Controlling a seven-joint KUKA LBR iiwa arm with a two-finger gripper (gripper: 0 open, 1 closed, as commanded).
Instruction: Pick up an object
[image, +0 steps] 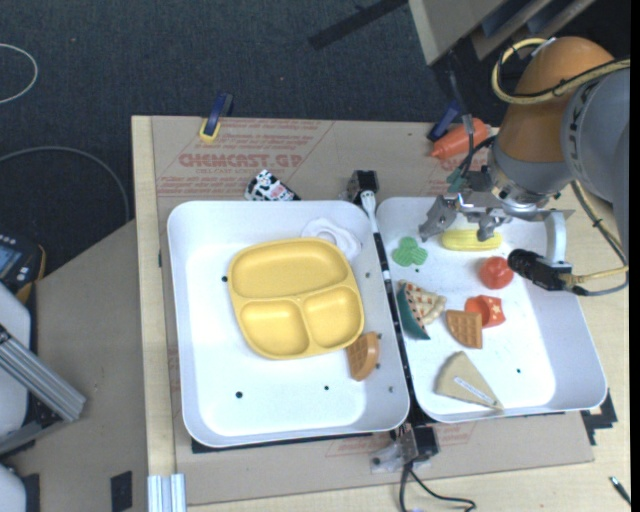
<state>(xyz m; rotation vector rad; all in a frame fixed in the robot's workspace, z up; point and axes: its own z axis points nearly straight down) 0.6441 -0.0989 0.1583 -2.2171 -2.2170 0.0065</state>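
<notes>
My gripper (461, 224) hangs over the far end of the right bin (560, 345), its two fingers spread wide and open. A small yellow toy food piece (462, 239) lies on the bin floor just under and between the fingertips, not lifted. Close by lie a green piece (408, 252), a red tomato (495, 272), a pizza slice (420, 303), a red chunk (489, 310), an orange waffle piece (463, 328) and a tan wedge (466, 382).
The left bin (200, 330) holds a yellow divided plate (296, 297), a white ring (332, 238) behind it and a brown pastry (363, 354) by the inner wall. A black cable part (540, 270) hangs right of the gripper. Clips sit on the bench's far edge.
</notes>
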